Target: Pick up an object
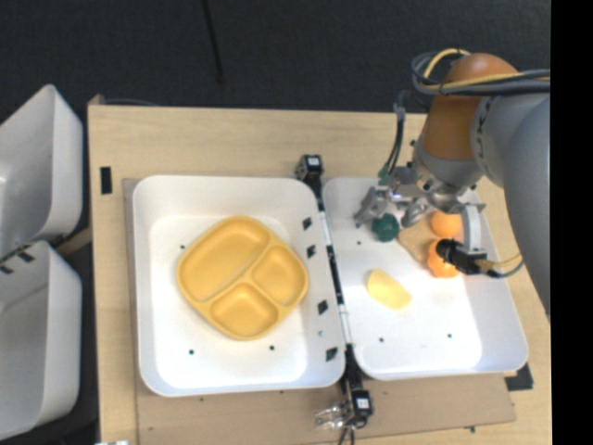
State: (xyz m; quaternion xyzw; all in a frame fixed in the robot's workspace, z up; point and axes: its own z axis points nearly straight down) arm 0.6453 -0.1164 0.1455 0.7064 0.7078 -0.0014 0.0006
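Note:
In the right bin [435, 350] lie a pale yellow lump [389, 289], a small dark green object [384, 228] and two orange pieces [446, 222] [442, 261]. My gripper [397, 208] hangs over the bin's far left part, just above and touching or nearly touching the green object. The orange pieces sit right of the gripper, partly under the wrist and its black cable. The yellow lump lies apart, nearer the bin's middle.
The left bin [167, 341] holds a yellow divided plate [243, 276]. A black-clipped divider [326, 267] runs between the two bins. The grey arm with its orange band [463, 109] fills the upper right. White shapes [32, 165] stand off the bench's left side.

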